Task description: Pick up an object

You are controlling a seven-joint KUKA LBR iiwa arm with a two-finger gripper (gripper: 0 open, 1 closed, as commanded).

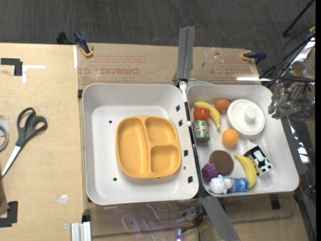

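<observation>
Objects for picking crowd the right-hand shallow white bin [281, 134], the round white lidded plastic bowl [246, 117] lying nearest, just left of what seems the gripper [281, 103] at the frame's right edge.

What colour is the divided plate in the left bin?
Yellow-orange; the divided plate shows plainly in the camera view.

Dark carpet floor [125, 14]; pale wooden bench [40, 185]; brown cardboard [130, 67].
</observation>
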